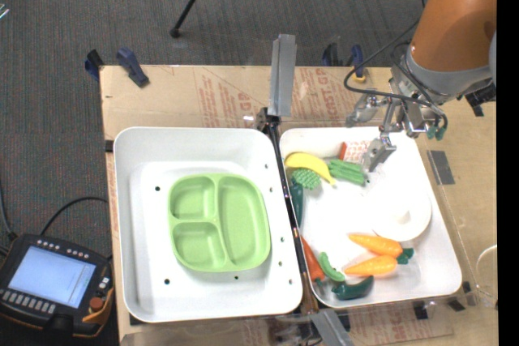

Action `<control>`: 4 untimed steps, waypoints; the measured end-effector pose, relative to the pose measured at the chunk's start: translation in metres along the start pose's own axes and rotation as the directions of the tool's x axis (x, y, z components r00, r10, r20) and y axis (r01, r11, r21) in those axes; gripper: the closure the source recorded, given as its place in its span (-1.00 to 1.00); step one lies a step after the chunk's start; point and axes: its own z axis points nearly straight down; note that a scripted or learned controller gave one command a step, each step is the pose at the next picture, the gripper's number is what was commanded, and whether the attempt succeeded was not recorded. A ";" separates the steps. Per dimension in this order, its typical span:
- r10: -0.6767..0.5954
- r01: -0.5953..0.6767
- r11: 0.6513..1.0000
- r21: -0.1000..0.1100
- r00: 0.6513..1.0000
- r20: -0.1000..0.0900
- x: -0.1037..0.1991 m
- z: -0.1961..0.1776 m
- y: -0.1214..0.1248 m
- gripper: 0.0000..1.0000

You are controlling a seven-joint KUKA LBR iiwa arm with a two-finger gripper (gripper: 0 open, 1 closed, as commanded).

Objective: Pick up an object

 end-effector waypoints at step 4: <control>0.452 -0.452 0.892 0.000 0.892 0.016 0.154 0.170 0.017 -1.00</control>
